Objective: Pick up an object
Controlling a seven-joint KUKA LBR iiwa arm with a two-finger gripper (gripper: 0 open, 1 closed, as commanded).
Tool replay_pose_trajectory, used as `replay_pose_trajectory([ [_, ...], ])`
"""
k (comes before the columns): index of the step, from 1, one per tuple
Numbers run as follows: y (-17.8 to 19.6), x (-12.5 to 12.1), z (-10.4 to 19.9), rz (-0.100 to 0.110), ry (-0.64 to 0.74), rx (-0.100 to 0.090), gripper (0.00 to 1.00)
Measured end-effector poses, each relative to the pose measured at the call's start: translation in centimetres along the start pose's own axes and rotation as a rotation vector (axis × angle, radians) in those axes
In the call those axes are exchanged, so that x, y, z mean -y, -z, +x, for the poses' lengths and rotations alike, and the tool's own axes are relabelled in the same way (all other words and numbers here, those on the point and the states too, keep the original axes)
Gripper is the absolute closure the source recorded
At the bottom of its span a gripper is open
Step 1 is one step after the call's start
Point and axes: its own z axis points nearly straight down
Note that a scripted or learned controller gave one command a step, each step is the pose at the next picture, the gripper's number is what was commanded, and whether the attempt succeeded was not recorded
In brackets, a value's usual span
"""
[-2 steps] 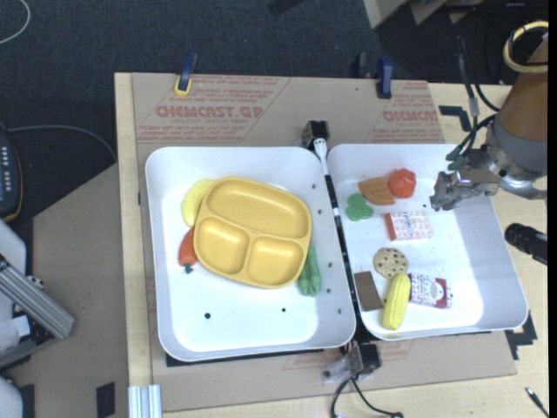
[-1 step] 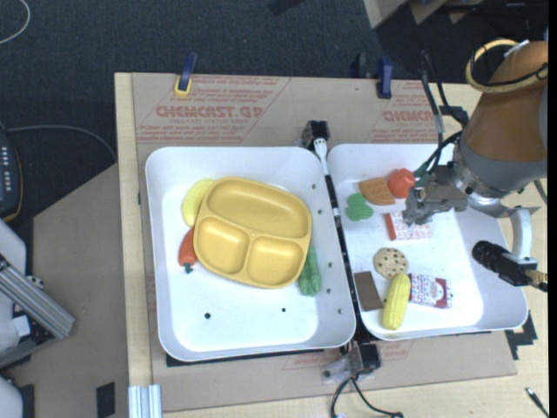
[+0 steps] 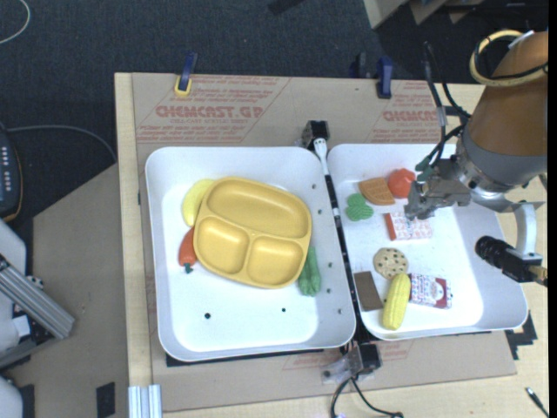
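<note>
My gripper (image 3: 419, 209) hangs low over the right bin (image 3: 496, 316), just above a small red-and-white packet (image 3: 407, 227). An orange-red tomato-like piece (image 3: 400, 182) and a tan bread-like piece (image 3: 377, 191) lie just left of the gripper. A green lump (image 3: 359, 207) sits further left. Lower in the bin are a cookie (image 3: 391, 261), a yellow corn cob (image 3: 396, 300), a brown bar (image 3: 368, 291) and a red-white wrapper (image 3: 430, 291). Nothing is visibly lifted between the fingers.
The left bin (image 3: 218, 329) holds a yellow divided tray (image 3: 252, 232), with a yellow piece (image 3: 193, 200) and a red-orange pepper (image 3: 187, 249) at its left and a green leafy item (image 3: 309, 274) at its right. A black fitting (image 3: 509, 258) juts in at the right bin's edge.
</note>
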Motion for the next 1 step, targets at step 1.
replay_pose_trajectory([
  [1, -0.89, 0.96, -1.41, 0.006, -0.005, 0.0, 1.0],
])
